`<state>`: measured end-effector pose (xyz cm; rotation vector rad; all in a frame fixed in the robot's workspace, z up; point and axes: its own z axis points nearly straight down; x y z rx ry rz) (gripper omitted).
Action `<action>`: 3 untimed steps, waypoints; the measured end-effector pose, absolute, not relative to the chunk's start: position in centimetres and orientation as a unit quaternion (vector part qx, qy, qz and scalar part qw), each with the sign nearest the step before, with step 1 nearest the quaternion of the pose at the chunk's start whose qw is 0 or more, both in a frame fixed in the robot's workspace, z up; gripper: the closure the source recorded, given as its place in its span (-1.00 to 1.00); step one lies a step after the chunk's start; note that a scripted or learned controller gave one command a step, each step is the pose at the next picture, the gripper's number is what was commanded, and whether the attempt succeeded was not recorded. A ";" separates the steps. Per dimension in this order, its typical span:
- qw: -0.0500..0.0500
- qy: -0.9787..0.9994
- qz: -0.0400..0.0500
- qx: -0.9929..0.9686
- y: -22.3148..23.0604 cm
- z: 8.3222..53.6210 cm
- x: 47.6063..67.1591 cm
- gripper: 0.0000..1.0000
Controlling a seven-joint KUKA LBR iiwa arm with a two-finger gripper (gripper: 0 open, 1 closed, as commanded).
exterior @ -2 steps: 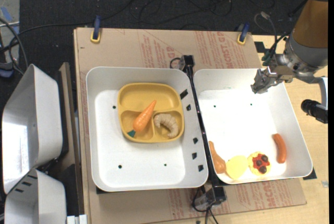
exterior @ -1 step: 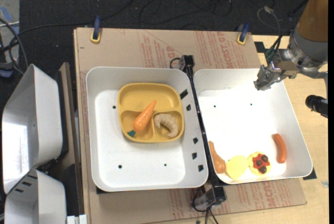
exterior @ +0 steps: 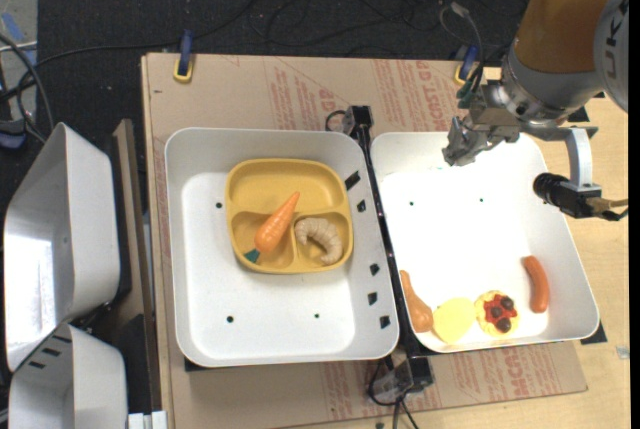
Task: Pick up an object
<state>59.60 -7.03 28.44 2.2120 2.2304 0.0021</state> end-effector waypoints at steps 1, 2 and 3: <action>-0.001 0.710 0.000 0.704 -1.7 26.4 60.5 1.00; -0.001 0.710 0.000 0.704 4.3 25.3 60.5 1.00; -0.001 0.710 0.000 0.704 9.9 23.7 60.9 1.00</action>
